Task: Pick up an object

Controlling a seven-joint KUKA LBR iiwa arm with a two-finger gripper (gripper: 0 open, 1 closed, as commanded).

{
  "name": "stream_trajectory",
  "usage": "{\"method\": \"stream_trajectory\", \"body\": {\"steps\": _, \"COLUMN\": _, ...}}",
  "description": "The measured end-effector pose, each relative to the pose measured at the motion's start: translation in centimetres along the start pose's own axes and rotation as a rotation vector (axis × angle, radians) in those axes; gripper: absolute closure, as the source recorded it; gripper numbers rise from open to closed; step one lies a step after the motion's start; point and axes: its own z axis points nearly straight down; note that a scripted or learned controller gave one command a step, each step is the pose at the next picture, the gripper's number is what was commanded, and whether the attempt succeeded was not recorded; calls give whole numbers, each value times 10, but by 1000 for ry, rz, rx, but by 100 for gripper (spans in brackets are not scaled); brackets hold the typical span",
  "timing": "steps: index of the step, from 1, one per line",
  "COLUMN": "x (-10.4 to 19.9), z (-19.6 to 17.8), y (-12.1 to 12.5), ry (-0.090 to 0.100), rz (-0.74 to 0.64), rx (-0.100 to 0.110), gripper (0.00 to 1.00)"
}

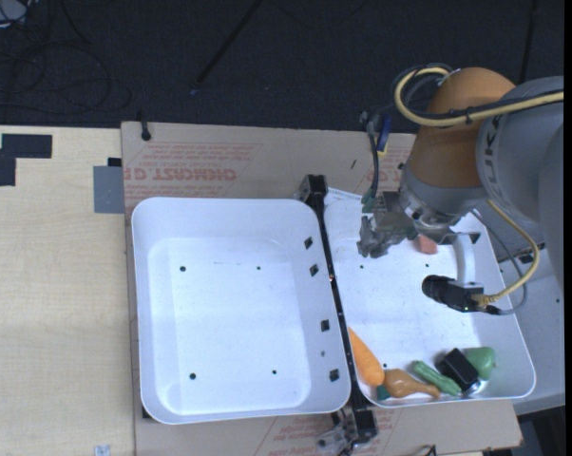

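Near right bin (pixel 514 388) corner: orange carrot (pixel 365 356), tan piece (pixel 400 382), green pieces (pixel 436 378), black block (pixel 458 369), all unlifted. Gripper (pixel 374 240) low at far end, grip state unreadable. Pick outstanding. Left bin (pixel 143 255) alongside.

One grey KUKA arm (pixel 514 150), orange band above wrist, entering from the right and bent downward. Dark metal two-finger gripper (pixel 373 240) at its end, pointing down and leftward, low.

Grey arm (pixel 528 150), orange band (yellow cable looped above), dark end effector (pixel 376 236)
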Motion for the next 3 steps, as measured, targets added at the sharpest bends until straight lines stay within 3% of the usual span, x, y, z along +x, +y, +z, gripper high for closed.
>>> {"method": "stream_trajectory", "body": {"steps": 1, "x": -2, "z": -9, "y": 0, "ry": 0, "rz": 4, "rx": 2, "gripper": 100}}
{"method": "stream_trajectory", "body": {"steps": 2, "x": 7, "z": 11, "y": -25, "ry": 0, "rz": 4, "rx": 2, "gripper": 100}}
{"method": "stream_trajectory", "body": {"steps": 3, "x": 5, "z": 0, "y": -24, "ry": 0, "rz": 8, "rx": 0, "gripper": 100}}
